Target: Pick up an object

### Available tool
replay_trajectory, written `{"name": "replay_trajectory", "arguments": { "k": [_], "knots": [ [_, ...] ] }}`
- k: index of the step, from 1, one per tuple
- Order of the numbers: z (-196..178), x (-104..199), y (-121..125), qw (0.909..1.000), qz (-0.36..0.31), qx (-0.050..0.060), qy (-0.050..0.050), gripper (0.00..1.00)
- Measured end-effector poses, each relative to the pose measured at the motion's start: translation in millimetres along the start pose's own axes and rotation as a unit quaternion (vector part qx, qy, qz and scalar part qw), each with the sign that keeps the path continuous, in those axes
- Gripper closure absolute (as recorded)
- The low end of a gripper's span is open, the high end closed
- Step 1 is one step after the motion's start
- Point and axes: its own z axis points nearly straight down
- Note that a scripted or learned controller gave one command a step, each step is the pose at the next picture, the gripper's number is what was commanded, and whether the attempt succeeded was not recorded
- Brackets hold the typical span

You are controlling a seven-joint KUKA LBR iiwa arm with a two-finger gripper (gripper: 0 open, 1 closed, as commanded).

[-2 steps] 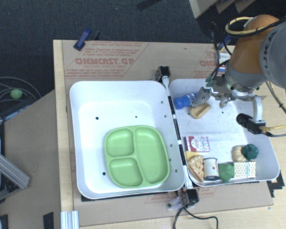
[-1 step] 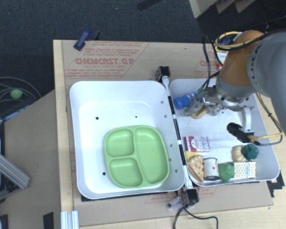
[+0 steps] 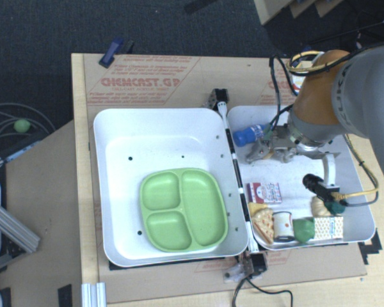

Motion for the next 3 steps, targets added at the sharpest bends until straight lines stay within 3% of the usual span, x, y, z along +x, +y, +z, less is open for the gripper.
{"name": "replay_trajectory", "arguments": {
  "k": [1, 2, 3],
  "knots": [
    [-3, -17, 50, 1.0, -0.001, 0.006, 0.001, 0.0],
    [0, 4, 40, 1.0, -0.001, 0.0, 0.0, 0.0],
    [0, 4, 25, 1.0, 0.0, 0.0, 0.0, 0.0]
  ]
}}
